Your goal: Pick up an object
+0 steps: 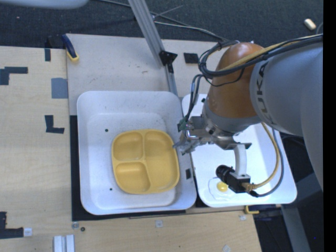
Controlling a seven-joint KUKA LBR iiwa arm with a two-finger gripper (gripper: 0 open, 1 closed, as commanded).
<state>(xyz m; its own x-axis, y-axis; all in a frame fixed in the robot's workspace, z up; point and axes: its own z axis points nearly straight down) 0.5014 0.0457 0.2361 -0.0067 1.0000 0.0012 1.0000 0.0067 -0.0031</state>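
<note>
Claw (184,143): it is at the seam between the two bins, at about 3 o'clock from the plate, low under the orange wrist; if it is wide or narrow I cannot tell, because the wrist covers it from above.
Arm (283,83): grey body with an orange band, it comes in from 3 o'clock and hangs over the right bin; black cables loop around the wrist.
Plate (145,161): a yellow plate with rounded corners and three compartments, two smaller ones at 12 o'clock and one larger at 6 o'clock, divided by low ridges; the surface is plain and smooth. It lies flat in the left bin, toward the 4 o'clock part of it, and its 3 o'clock edge is just beside the claw.
Left bin (94,114): white, shallow, with small dark specks on the floor.
Right bin (286,190): white, mostly covered by the arm; a small yellow thing (222,186) lies in it at 6 o'clock, beside a black fitting on the arm.
Tabletop (31,140): light wood, with dark tape marks at 9 o'clock.
</note>
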